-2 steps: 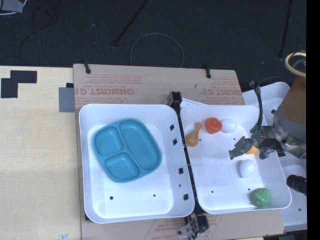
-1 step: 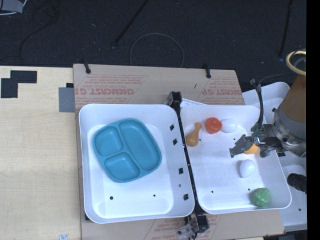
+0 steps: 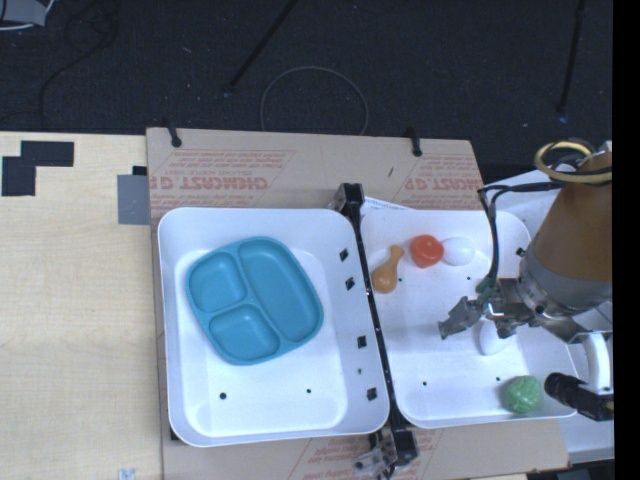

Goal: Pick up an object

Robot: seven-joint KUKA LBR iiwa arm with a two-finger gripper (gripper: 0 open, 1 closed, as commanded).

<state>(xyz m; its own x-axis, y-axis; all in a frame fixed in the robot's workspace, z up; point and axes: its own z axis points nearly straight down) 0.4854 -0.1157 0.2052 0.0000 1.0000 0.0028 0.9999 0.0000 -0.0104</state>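
Gripper (image 3: 478, 320) above right bin (image 3: 420, 388), beside white object (image 3: 492, 343)

The claw (image 3: 470, 318) is seen low over the right bin (image 3: 440, 398), reaching in from the right; a white object (image 3: 492, 342) lies just beside it; a green ball (image 3: 521, 394) sits nearer the camera, to its right; an orange drumstick (image 3: 387, 271), red ball (image 3: 426, 250) and white egg (image 3: 459, 251) lie beyond it; a blue divided plate (image 3: 255, 298) rests well to its left, in the left bin (image 3: 260, 418).
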